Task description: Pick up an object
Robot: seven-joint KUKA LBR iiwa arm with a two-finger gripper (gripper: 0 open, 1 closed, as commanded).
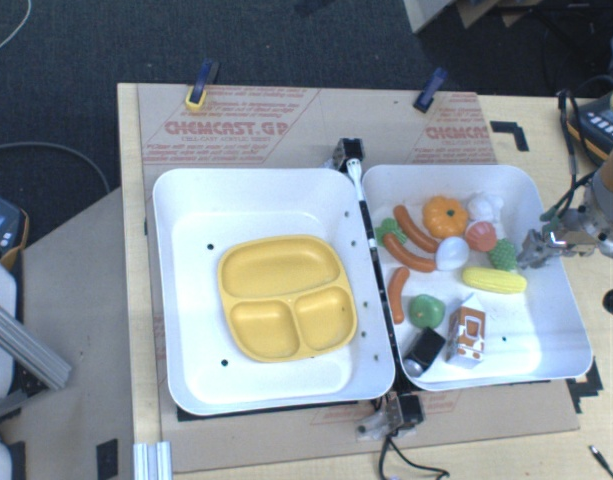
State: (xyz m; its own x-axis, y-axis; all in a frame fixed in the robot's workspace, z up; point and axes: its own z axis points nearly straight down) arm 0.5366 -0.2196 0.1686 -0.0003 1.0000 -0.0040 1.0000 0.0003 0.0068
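Worktop (286, 118) carries two white bins side by side. Left bin (186, 298) holds a yellow three-compartment tray (286, 295), lying flat near the bin's middle.

Right bin (556, 318) holds the loose objects: a small orange pumpkin (445, 215) toward the far side, two sausages (416, 230) side by side to its left, a third sausage (398, 294) nearer the divider, a white egg (452, 254), a pinkish-red round piece (481, 235), a green broccoli floret (503, 255), a yellow corn cob (494, 281), a green round fruit (426, 310), a black block (424, 349) and an orange-and-white carton (468, 335) at the near edge.

Tool (538, 248) sits low over the right bin's right side, just beside the broccoli floret. Cannot tell how it stands; nothing visibly gripped.
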